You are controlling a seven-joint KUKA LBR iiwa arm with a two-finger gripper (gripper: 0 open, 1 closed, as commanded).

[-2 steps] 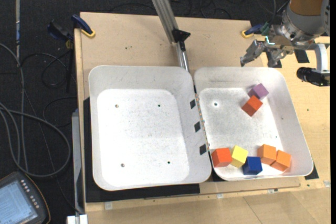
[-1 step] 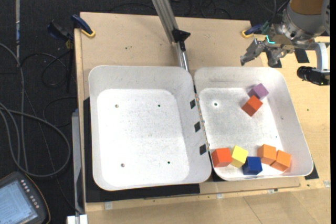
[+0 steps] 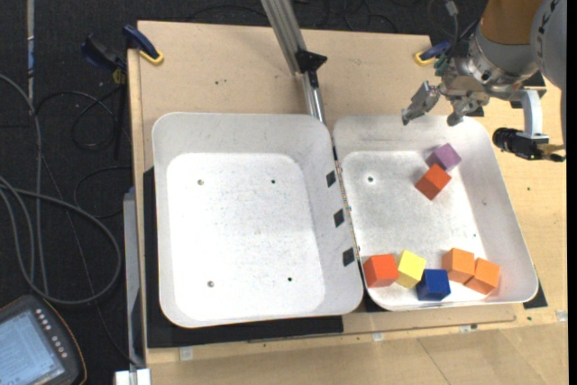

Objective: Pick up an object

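Scene: a wooden tabletop (image 3: 234, 59) seen from above at a slant, carrying two shallow white bins side by side.
Landmark: the right bin (image 3: 505, 194), used below for all places.
Left bin (image 3: 171, 194): lay just beside the right bin, their inner edges touching along a seam with small black clips.
Arm (image 3: 527, 4): grey with an orange band, reached in from beyond the right bin's far right corner.
Pincer (image 3: 444, 108): hung over the right bin's far rim, its two fingers spread apart and open, with nothing between them.
Purple block (image 3: 444, 157): lay inside the right bin, in its far half, just below the pincer and apart from it.
Orange block by the purple one (image 3: 433, 182): touched the purple block on its near side, inside the right bin.
Red-orange block (image 3: 380, 270): sat at the right bin's near left corner.
Yellow block (image 3: 410, 268): sat against the red-orange block, along the right bin's near wall.
Blue block (image 3: 434, 284): touched the yellow block, tight to the right bin's near wall.
Pair of orange blocks (image 3: 473, 269): sat together towards the right bin's near right corner, beside the blue block.
Metal pole (image 3: 279, 13): ran slantwise from the top edge down to the far end of the seam at the right bin's left side.
Clamps (image 3: 142, 45): gripped the tabletop's far edge, one well away from the right bin, one near its far right corner.
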